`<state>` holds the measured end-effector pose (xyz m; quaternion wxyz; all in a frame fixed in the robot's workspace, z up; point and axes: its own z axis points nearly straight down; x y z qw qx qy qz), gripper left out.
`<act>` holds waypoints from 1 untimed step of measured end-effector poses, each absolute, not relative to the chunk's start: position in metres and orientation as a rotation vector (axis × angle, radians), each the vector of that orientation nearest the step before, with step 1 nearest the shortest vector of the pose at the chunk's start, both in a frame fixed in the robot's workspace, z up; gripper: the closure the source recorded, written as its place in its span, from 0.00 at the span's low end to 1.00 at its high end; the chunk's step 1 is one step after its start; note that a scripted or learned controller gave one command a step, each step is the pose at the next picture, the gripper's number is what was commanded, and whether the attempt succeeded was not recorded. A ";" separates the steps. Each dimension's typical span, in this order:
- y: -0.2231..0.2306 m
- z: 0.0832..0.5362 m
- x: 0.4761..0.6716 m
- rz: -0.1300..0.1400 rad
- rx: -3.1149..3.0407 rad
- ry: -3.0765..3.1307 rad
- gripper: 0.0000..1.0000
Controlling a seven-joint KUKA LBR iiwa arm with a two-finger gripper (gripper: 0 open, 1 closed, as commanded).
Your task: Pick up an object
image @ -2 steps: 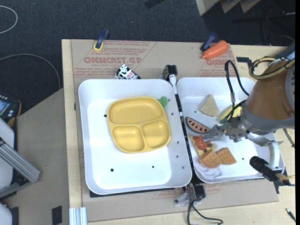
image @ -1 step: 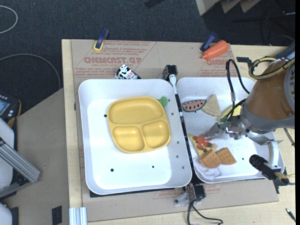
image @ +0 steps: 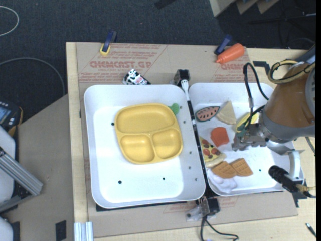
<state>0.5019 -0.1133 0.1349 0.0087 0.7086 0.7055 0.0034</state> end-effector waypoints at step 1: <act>-0.105 0.190 0.498 0.003 2.217 2.221 1.00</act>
